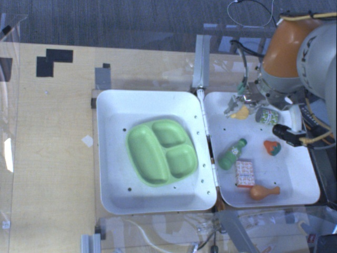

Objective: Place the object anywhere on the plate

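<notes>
A green plate (160, 152) with three compartments lies in the left bin (113, 194). In the right bin (308, 191), my gripper (238, 103) hangs low at the far left corner, right over a small yellow object (241, 114). It touches or nearly touches that object's upper edge. I see nothing lifted off the bin floor. The arm's grey wrist and orange band (281, 46) rise behind it to the right.
Other items share the right bin: a green bottle (232, 154), a small can (268, 116), a red and green fruit (272, 147), a small printed carton (244, 173) and an orange drumstick-shaped toy (263, 192). A metal divider (208, 141) separates the bins.
</notes>
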Available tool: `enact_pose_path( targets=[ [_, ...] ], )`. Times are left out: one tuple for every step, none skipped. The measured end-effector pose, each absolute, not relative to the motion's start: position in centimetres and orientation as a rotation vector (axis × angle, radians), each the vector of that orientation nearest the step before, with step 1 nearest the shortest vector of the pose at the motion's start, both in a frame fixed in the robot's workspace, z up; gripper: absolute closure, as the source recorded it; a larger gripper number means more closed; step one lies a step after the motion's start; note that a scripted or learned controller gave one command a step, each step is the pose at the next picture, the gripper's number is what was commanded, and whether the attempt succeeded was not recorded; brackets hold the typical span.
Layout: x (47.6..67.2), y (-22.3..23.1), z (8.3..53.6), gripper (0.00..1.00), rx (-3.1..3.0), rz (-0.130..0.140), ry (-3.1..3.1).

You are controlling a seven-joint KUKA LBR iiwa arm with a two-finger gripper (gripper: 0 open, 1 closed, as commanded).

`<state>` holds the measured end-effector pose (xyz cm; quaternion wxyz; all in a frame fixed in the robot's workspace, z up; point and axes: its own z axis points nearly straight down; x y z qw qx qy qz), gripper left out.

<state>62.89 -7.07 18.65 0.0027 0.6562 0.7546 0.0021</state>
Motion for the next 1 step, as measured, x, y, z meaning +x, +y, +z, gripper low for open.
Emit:
enact_pose_path(
  targets=[
    [57.83, 0.72, 20.40, 1.00, 1.988, 0.007, 2.428]
  ],
)
